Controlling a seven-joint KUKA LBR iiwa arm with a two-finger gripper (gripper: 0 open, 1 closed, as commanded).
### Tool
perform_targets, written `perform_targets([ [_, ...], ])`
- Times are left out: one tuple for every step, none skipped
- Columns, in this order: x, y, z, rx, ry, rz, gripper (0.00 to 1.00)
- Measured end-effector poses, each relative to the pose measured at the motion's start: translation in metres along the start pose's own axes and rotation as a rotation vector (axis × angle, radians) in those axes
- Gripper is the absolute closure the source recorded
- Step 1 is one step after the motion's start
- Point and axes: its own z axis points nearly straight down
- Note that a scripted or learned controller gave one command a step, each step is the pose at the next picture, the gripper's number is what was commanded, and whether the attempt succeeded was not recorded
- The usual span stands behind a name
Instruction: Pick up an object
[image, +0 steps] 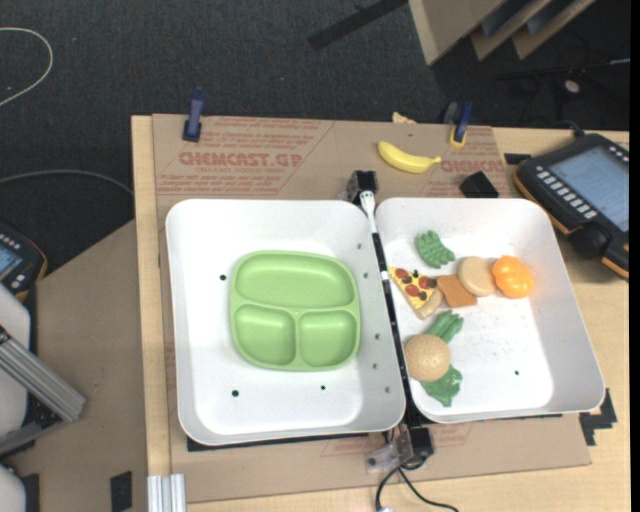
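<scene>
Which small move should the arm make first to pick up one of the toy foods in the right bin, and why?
Probably it should come in over the right white bin and stop above the round orange toy fruit. This fruit lies at the outer end of the food cluster, touching only the tan round bun on one side, so the fingers would have more free room there.

2 bins sit side by side on the bench (150, 300). The left bin (200, 250) holds a divided plate (295, 308). The right bin (540, 350) holds toy food clustered toward its left side: pizza slice (415, 290), bun (427, 356), orange (513, 277). A banana (406, 157) lies on the bench behind the right bin.
</scene>
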Motion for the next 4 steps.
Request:
perform_targets([
  [0.046,-0.005,0.279,0.025,0.010,0.001,1.00],
  [0.181,0.000,0.198,-0.002,0.008,-0.014,1.00],
  [0.137,0.023,0.325,0.020,0.004,0.007,1.00],
  [0.139,0.025,0.307,0.006,0.005,0.004,1.00],
])
